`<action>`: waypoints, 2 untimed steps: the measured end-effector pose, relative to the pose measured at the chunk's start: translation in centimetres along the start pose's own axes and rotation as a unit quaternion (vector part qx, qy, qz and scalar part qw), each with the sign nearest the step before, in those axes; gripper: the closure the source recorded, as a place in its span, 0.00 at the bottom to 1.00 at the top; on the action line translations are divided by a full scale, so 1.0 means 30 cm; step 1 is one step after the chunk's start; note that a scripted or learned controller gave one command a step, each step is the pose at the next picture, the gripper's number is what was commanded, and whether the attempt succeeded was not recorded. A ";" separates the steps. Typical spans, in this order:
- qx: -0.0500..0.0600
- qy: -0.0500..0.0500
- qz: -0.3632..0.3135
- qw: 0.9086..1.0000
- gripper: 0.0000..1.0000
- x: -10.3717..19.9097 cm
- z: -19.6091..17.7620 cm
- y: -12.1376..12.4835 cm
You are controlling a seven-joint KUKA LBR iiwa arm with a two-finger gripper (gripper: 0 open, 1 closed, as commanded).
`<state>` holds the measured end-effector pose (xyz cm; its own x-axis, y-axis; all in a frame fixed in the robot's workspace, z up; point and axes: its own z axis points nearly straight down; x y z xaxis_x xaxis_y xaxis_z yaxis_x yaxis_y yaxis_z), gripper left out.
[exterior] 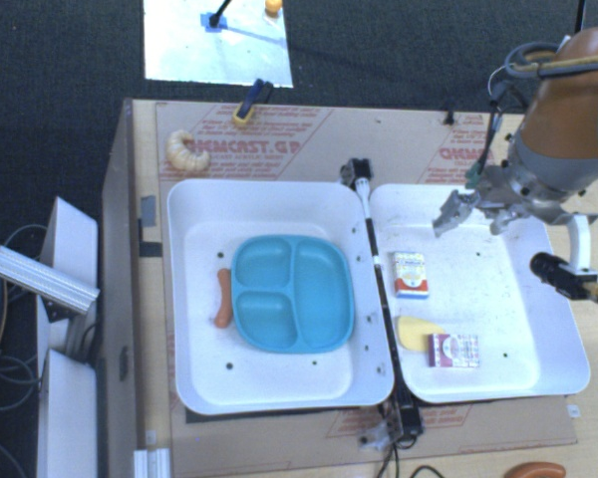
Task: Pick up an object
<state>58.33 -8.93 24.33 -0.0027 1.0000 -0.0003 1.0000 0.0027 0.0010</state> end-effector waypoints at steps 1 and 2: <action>-0.004 0.000 0.001 1.000 0.00 0.001 0.515 -0.004; -0.007 0.001 0.000 1.000 1.00 0.007 0.476 0.003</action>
<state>58.43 -8.73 10.06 -0.0031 1.0000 0.0015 0.9999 0.0031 0.0151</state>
